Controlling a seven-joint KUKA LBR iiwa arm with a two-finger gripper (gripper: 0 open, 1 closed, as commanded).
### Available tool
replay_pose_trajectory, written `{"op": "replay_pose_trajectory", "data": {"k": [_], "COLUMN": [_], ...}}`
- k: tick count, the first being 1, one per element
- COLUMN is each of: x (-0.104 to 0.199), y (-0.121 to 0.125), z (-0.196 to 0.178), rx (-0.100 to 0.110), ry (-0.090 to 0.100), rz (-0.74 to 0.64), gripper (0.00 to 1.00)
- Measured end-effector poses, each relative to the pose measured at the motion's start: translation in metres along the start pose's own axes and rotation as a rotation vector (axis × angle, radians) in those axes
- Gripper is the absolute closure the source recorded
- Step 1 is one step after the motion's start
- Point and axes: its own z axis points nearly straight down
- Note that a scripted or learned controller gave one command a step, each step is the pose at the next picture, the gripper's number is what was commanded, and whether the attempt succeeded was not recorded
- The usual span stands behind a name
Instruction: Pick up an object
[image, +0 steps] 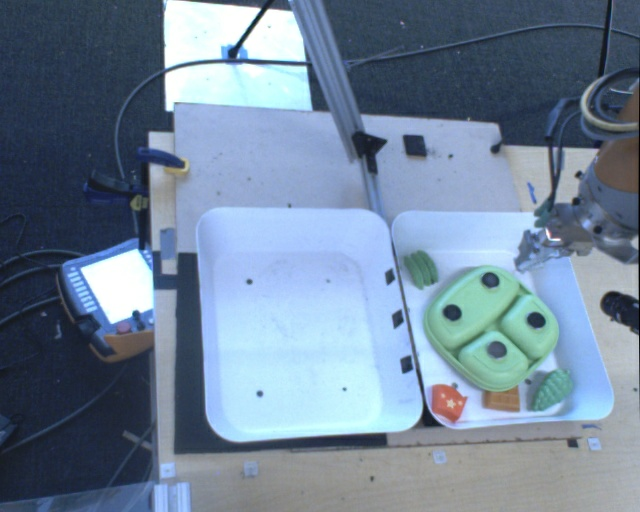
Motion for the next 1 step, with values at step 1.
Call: {"op": "replay_pose_trajectory", "data": {"k": [1], "x": [0.0507], "y": [0.0048], "z": [0.0125], "rx": [0.0], "ry": [0.0], "rz": [-0.001], "gripper": [1.0]}}
